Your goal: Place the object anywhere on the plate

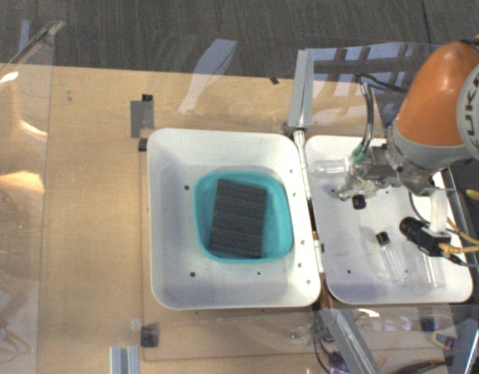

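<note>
the dark ribbed block [238, 217] already lies flat on the teal plate [280, 236] in the left bin [169, 275], its long axis running up and down the view, tipped slightly to the right at the top. it looks light and a bit spongy, grooved across, best pinched across its short sides. the hand [362, 179] hovers over the right bin [340, 279]; whether it is open i cannot tell.

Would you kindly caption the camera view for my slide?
Dark ridged block lying on the teal plate in the left bin; arm over the right bin.
</note>
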Controlling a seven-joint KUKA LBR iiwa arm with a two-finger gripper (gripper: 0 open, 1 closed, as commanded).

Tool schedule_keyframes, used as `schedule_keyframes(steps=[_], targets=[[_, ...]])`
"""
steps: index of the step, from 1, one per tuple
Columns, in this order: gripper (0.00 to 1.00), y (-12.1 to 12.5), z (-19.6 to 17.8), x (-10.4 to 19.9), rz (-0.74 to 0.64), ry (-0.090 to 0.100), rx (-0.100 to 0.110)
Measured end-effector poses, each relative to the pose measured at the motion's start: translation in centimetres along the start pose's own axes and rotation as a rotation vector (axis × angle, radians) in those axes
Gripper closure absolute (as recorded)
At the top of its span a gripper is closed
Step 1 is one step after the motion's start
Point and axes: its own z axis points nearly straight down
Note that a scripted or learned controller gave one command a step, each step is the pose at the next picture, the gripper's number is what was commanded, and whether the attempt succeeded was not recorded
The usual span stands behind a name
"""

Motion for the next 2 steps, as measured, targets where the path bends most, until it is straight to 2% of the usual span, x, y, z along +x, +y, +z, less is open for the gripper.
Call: schedule_keyframes(steps=[1, 2], targets=[[1.0, 1.69, 4.26, 9.58, -0.048, 0.002, 0.005], [0.0, 1.71, 4.23, 9.55, -0.048, 0.002, 0.004]])
